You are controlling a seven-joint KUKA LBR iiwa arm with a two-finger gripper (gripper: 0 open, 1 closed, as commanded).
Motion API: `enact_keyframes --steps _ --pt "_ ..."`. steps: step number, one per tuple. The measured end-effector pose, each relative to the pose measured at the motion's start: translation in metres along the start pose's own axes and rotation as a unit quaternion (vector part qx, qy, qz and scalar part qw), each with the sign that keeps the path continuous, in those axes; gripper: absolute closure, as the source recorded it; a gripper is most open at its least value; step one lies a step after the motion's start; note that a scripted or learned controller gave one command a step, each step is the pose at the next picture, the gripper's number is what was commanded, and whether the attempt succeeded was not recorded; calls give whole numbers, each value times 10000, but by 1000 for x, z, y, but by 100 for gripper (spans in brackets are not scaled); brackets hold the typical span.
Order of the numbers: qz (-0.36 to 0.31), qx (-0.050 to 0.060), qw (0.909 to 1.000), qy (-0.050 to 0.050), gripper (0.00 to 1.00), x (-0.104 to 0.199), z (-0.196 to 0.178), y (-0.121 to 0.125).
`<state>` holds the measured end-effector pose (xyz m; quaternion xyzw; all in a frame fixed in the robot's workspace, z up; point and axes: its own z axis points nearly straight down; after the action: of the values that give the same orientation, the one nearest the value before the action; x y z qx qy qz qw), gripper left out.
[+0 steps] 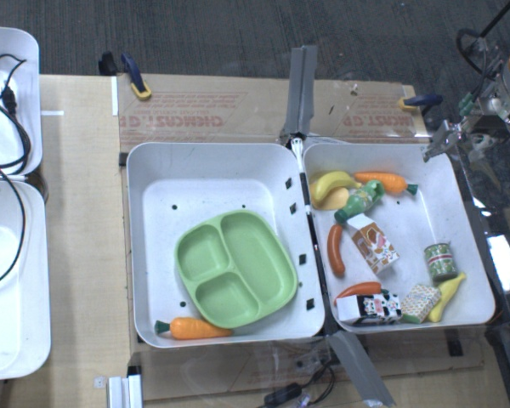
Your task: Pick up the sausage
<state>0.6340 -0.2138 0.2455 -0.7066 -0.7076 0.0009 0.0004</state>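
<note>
The sausage [335,250], a short red-orange link, lies lengthwise by the left wall of the right bin [472,228], just left of a small printed carton [374,245]. The gripper [439,143] hangs over that bin's far right corner, well away from the sausage and holding nothing that I can see. The arm behind it reaches in from the upper right.
The right bin also holds a banana [327,185], a carrot [382,181], a green bottle [361,201], a can [440,260], a yellow corn cob [446,296], a second red-orange piece [358,290] and small boxes. In the left bin lie a green divided plate [235,269] and a carrot [195,328].
</note>
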Motion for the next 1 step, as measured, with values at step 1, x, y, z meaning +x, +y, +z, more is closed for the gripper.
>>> enact_keyframes --steps 1 --pt "-909 -6 9959 -4 0 -9 -13 -51"
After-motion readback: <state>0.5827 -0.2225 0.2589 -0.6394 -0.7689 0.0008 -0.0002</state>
